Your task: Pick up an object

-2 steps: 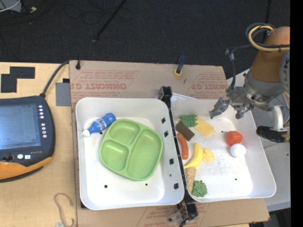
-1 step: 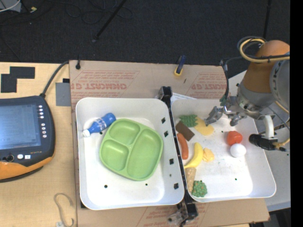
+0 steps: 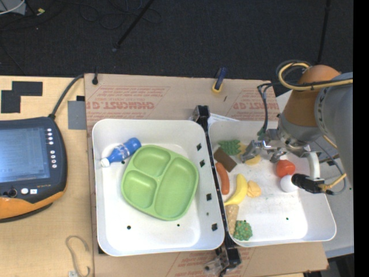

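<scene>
My gripper hangs low over the back of the right bin, reaching in from the right. Its tip is right by a small yellow piece, with a green leafy toy and a brown block just to its left. A red tomato and a white ball lie to its right, under the wrist. Nearer the front are a banana, an orange carrot, a yellow lump, a cracker and a broccoli.
The left bin holds a green divided plate and a blue bottle. A black divider separates the bins. A tablet lies at the far left. Cables loop around the arm's wrist.
</scene>
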Robot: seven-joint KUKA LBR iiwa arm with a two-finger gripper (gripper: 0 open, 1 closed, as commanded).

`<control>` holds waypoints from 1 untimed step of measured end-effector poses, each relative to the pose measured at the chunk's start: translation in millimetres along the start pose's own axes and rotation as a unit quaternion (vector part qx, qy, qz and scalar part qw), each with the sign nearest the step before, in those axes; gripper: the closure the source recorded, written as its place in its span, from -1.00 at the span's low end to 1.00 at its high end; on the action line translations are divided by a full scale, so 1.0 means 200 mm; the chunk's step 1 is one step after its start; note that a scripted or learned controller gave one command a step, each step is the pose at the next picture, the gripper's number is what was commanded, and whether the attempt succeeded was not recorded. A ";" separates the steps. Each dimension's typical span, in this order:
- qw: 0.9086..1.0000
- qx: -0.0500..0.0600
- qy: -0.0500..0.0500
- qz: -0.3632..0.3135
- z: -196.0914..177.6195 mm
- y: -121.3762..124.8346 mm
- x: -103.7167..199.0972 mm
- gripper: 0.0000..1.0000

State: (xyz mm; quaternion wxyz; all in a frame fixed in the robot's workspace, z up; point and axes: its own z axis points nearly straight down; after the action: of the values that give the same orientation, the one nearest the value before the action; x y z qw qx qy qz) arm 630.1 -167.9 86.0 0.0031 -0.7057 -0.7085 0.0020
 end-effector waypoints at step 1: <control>1.000 -0.002 0.000 0.000 -0.07 0.01 0.00 1.00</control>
State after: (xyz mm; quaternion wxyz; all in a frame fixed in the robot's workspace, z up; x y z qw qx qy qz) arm 631.5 -168.4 100.0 0.0018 -0.7056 -0.7086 0.0006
